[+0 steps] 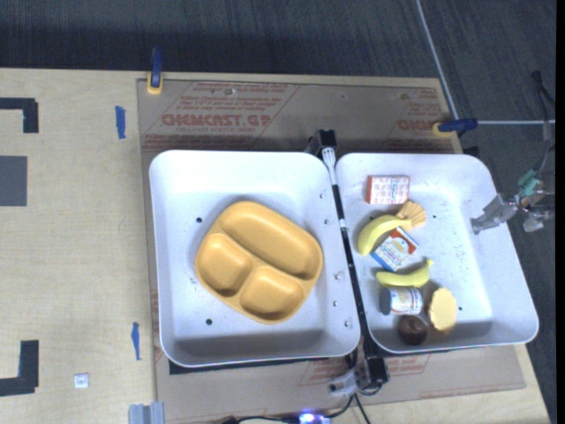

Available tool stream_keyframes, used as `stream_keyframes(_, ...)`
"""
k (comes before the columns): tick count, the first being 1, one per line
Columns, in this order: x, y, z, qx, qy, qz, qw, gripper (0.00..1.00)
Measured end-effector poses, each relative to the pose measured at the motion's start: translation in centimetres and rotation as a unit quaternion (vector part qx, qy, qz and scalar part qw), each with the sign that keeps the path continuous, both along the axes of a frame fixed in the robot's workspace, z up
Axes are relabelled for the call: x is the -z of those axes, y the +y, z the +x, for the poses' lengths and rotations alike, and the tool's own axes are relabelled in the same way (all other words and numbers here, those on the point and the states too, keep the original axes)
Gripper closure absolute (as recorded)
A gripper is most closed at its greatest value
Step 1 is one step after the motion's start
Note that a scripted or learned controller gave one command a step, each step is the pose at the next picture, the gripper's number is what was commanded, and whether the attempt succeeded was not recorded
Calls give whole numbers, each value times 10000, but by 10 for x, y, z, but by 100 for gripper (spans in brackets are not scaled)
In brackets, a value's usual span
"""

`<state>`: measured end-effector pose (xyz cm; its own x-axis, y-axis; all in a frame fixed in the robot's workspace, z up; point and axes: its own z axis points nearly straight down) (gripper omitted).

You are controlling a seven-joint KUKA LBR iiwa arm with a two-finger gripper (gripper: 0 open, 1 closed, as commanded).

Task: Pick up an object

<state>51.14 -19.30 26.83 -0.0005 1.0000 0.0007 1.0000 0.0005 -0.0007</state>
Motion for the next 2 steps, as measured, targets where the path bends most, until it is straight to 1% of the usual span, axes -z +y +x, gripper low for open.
stream_keyframes(1,170,-26,-16,-15,35,54,10000,0)
stream_keyframes(2,159,-29,-14,-1,-1,16,10000,100)
